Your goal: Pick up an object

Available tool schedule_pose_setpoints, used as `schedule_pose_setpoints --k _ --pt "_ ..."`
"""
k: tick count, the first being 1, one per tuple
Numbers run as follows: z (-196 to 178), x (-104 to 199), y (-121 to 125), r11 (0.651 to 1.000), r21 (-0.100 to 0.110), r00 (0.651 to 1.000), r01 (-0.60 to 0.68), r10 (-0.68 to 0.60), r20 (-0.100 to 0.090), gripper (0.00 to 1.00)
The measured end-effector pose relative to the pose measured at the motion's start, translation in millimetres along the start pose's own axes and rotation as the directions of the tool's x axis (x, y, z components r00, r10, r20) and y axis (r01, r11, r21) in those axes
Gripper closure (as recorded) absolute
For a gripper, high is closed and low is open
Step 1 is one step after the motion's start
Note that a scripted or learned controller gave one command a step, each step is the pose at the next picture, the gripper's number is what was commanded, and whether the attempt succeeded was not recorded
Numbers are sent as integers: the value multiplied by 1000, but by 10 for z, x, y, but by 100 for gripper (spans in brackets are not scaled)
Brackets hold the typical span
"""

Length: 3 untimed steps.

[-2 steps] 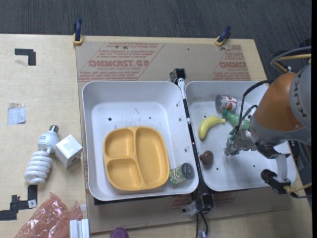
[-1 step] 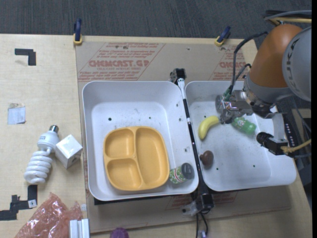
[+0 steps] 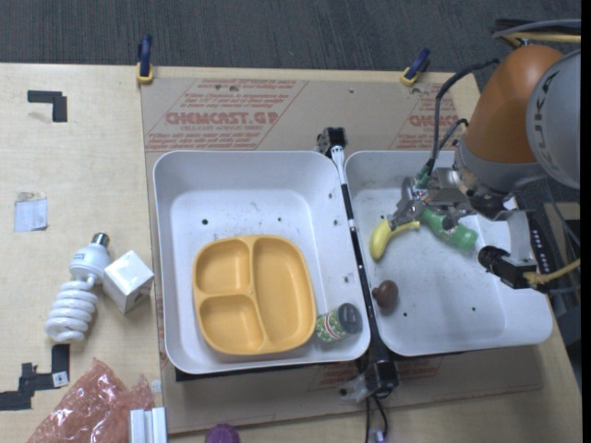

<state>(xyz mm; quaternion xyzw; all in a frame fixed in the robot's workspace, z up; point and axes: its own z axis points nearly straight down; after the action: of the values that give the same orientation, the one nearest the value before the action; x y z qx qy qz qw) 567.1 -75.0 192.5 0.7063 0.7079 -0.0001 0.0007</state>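
My gripper (image 3: 412,212) hangs low in the right bin (image 3: 480,326), under the grey arm with its orange band (image 3: 508,100). A small yellow banana (image 3: 381,239) lies just left of and below it, and the banana's upper end reaches the gripper's tip. Right of the gripper a green object (image 3: 459,236) lies on the bin floor, partly under the wrist. A brown rounded object (image 3: 385,293) sits nearer the front, by the bin's left wall.
The left bin (image 3: 175,275) holds a yellow divided plate (image 3: 254,293) and a small green jar with a dark lid (image 3: 338,322) in its front right corner. Outside, at the left, lie a spiral light bulb (image 3: 76,293), a white cube (image 3: 128,281) and a pink mesh bag (image 3: 88,404).
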Motion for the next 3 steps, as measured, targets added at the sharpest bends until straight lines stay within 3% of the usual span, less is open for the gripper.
schedule_pose_setpoints --k 1,2,3 --pt "1002 -326 -163 1000 1 1000 -4 4 -1 0" --pt "902 -335 -157 1000 0 1000 -4 4 0 100" --pt "903 -334 -157 1000 0 1000 -4 4 0 0"
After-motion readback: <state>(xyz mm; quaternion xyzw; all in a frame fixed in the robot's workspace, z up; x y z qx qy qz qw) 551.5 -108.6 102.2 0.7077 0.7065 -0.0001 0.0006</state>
